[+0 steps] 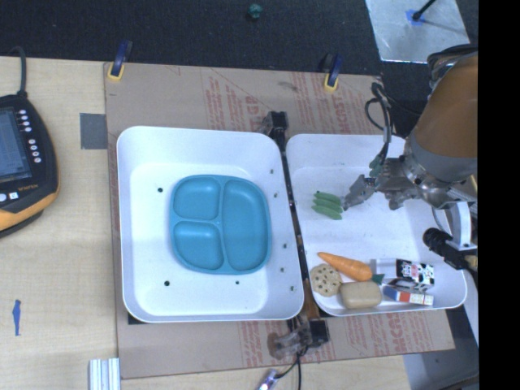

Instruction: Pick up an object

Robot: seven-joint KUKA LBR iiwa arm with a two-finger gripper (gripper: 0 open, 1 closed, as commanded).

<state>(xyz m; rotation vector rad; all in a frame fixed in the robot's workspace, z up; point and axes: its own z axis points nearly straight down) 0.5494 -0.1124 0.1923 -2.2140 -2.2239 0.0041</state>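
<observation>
The right bin [325, 157] holds several small objects. A green pod-like piece [328, 205] lies near its left wall. An orange carrot [344, 266], a round brown cookie [325, 279], a tan lump [360, 295], a black-and-white carton [414, 272] and a flat tube [404, 297] sit along its near edge. My gripper [374, 203] hovers over the middle of this bin, just right of the green piece. It is open, with one finger [356, 193] slanting toward the green piece and nothing between the fingers.
The left bin [138, 218] holds a blue divided plate [220, 223]. A black and orange handheld pendant [20, 161] lies on the bench at far left. Clamps [329, 70] pin the cardboard sheet at the back.
</observation>
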